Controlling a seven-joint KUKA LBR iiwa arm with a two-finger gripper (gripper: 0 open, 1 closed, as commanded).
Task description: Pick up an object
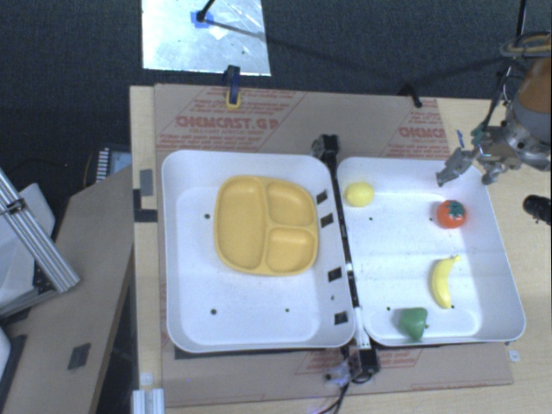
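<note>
Four fruits are seen in the right bin (504,270): one lemon (359,195), tomato (449,215), banana (443,281), green pepper (413,323); the gripper (473,169) fingers are spread, holding nothing, at its far-right corner

The arm (533,93) was grey metal, with an orange band just above the wrist. Below the band the wrist widened into a pale grey collar. The pincer (470,169) was made of dull grey metal, its two slim fingers (451,170) angular and darker toward the tips. A thin dark cable ran alongside the upper arm.
</note>
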